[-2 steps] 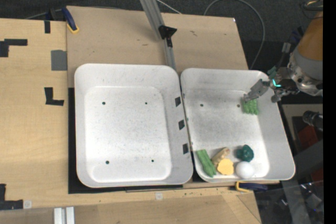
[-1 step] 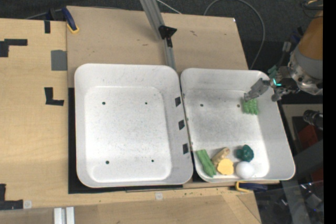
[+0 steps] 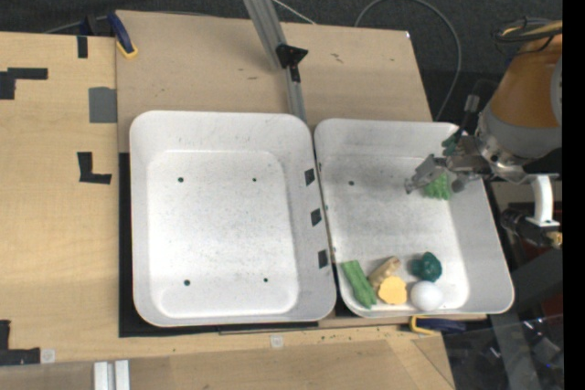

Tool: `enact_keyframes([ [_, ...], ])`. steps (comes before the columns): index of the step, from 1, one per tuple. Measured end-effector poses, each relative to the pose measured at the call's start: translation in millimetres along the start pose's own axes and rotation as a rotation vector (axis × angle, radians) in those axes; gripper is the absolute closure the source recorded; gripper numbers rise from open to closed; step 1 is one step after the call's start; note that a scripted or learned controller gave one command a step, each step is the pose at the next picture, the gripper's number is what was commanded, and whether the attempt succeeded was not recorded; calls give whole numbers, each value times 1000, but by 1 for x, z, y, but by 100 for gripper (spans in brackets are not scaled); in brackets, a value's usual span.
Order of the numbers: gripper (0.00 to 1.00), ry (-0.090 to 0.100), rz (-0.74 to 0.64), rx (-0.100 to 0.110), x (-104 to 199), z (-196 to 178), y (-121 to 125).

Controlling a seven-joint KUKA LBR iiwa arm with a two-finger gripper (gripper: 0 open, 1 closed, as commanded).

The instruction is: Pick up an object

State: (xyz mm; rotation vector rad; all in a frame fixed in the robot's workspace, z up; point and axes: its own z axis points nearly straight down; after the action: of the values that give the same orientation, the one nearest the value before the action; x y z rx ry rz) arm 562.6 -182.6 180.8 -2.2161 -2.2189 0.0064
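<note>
Over the right bin (image 3: 475, 224), the fingers (image 3: 422, 178) grasp a green object (image 3: 441, 188), its long axis unclear.

Grey arm (image 3: 512, 137) with a broad orange band — slim grey metal fingers (image 3: 422, 174) at its tip.

Arm (image 3: 526, 100) cut off at right edge, green object (image 3: 442, 188) partly hidden, perhaps under tool (image 3: 428, 179)

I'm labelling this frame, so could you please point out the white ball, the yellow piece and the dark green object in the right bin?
white ball (image 3: 426, 295), camera view, its top.
yellow piece (image 3: 392, 291), camera view, its middle.
dark green object (image 3: 425, 267), camera view, its middle.
</note>
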Motion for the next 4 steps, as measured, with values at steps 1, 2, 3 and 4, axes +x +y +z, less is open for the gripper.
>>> enact_keyframes([
  [1, 0, -1, 1, 0, -4, 45, 1],
  [2, 0, -3, 0, -6, -4, 94, 1],
  [3, 100, -2, -1, -6, -3, 82, 1],
  [4, 100, -2, 0, -9, -3, 39, 4],
])
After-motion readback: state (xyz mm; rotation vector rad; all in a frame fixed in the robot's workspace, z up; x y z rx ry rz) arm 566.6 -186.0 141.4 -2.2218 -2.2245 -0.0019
